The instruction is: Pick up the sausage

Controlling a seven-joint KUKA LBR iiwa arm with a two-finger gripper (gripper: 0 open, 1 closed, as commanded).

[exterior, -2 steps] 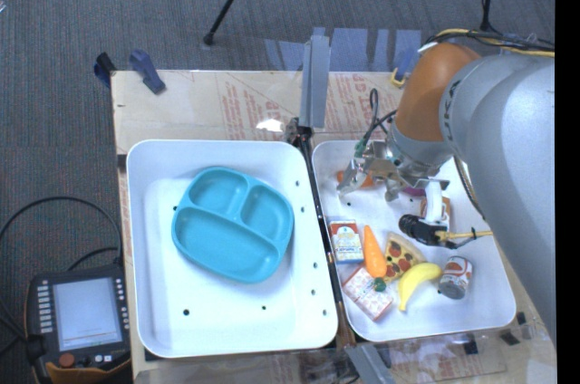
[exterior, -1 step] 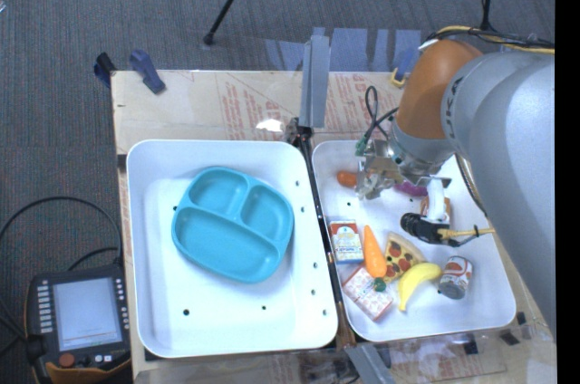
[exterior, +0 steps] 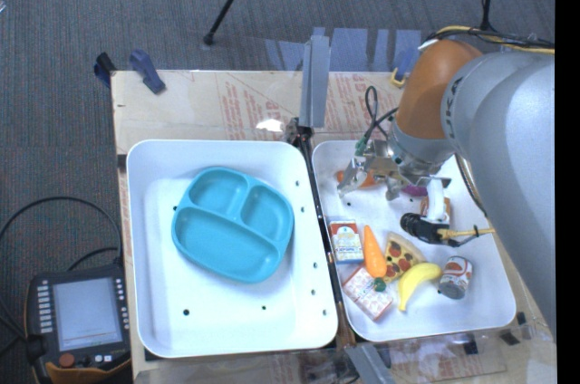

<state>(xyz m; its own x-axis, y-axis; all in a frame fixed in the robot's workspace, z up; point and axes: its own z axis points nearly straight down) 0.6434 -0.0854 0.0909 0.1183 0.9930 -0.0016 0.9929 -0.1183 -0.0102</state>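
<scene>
My gripper (exterior: 376, 174) hung low over the far left part of the right bin (exterior: 494, 301); I could not tell its state. The sausage (exterior: 355, 179), a reddish-brown piece, lay right under it, partly hidden, beyond the carrot (exterior: 372, 252).

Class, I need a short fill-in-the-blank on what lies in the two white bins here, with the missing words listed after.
1. The blue divided plate lies in the ____ bin.
2. The carrot lies beside a slice of ____.
3. The yellow fruit near the can is a ____.
4. The gripper is over the ____ bin.

Missing words: left; pizza; banana; right
</scene>
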